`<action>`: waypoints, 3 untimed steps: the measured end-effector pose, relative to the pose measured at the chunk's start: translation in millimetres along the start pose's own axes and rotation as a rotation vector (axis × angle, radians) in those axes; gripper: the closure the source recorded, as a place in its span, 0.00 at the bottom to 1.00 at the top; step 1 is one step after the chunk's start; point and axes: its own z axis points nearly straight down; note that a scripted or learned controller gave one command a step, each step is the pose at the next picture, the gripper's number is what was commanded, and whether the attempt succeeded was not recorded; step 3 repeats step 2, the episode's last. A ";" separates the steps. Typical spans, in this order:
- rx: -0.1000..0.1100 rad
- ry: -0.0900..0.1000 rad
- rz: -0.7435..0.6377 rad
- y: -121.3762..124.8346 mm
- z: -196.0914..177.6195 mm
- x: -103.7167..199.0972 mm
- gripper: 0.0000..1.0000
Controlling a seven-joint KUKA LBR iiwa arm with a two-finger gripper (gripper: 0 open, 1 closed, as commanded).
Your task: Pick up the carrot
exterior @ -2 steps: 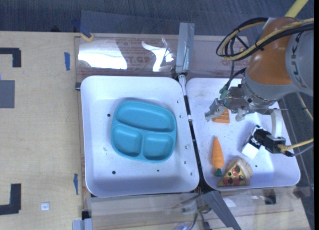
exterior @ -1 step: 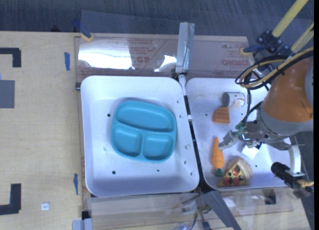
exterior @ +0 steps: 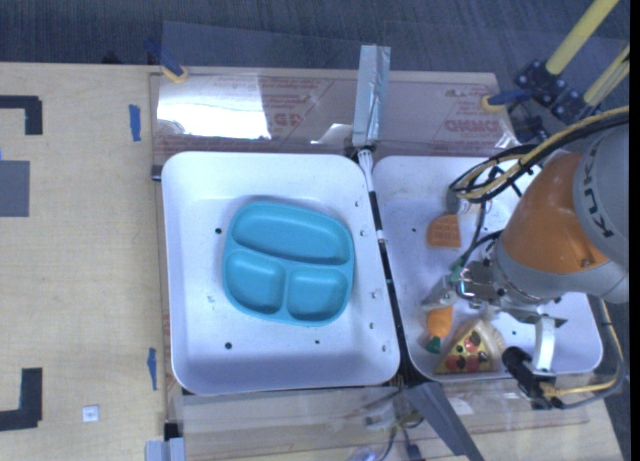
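Pale wood makes up the bench (exterior: 80, 249) on the left, with a few black marks and small bits of blue tape on it. Next comes the left bin (exterior: 190, 349), which is white and shallow. A blue plate (exterior: 288, 261) lies flat in the middle of it, and the plate has 3 parts: 1 long part at the back and 2 smaller parts at the front. A strip of silver tape (exterior: 370, 94) stands behind the spot where the 2 bins meet. The right bin (exterior: 405, 199) sits just beside the left one. Near its back left side lies an orange-brown piece (exterior: 444, 232) of toy food. The carrot (exterior: 438, 321) lies at the front left of the right bin, with a little green bit at its near end. A toy pizza slice (exterior: 470, 349) lies just beside the carrot, on its right. The gripper (exterior: 465, 287) hangs close above the carrot and the pizza slice, a little to the right of the carrot. It cannot be told whether the gripper is open or closed, or whether it touches the carrot. The grey and orange arm (exterior: 550, 229) covers much of the right bin, with black and yellow cables (exterior: 490, 174) looping over it.
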 end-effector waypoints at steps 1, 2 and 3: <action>-0.006 0.000 0.001 1.8 -11.1 0.0 1.00; 0.000 0.001 -0.180 2.4 -98.4 73.9 1.00; 0.000 0.001 -0.180 2.4 -98.4 73.9 1.00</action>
